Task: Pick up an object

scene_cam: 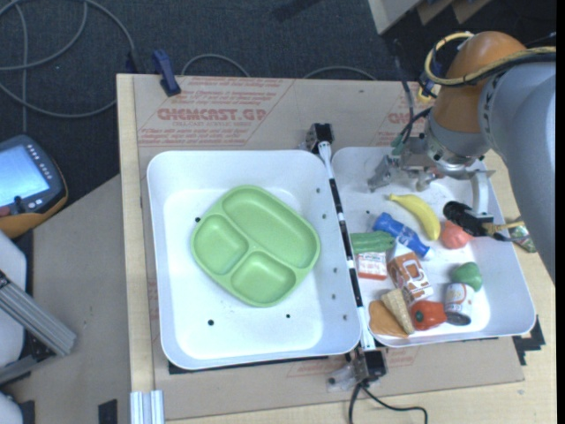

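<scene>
I see the desk [221, 104] bearing two white bins. The left bin [177, 325] holds a green divided plate [256, 246]. My claw [408, 171] hangs over the right bin [521, 299]'s far end, and I cannot tell its state. Just below it lies a banana [418, 213].

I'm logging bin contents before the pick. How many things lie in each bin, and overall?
Left bin: 1, the green divided plate.
Right bin: about 10 small items, among them a banana and a blue bottle.
Total: about 11.
</scene>
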Controlling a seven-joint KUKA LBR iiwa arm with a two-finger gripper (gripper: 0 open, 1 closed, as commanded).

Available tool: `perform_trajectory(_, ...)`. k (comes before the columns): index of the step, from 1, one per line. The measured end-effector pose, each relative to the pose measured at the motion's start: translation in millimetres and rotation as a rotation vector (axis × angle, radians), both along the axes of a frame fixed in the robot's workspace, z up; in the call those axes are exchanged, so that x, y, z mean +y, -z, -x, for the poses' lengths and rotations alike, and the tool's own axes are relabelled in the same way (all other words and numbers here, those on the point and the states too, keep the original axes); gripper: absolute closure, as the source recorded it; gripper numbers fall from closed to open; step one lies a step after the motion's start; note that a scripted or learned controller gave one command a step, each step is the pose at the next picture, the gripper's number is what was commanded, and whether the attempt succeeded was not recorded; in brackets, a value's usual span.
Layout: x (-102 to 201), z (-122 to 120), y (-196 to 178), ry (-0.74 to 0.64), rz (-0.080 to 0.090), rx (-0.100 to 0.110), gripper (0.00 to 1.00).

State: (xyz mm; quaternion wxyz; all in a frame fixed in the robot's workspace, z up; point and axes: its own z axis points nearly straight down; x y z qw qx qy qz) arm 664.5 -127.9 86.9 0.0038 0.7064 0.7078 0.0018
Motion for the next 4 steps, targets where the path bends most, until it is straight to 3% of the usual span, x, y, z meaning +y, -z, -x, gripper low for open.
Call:
perform_trajectory(2,-7,70,2,0.003,-0.004,0.013,0.0)
perform_trajectory(3,-7,68,-9,0.003,-0.002,0.007,1.0)
perform_trajectory(4,76,-7,-105,-0.008,-0.003,-0.008,1.0)
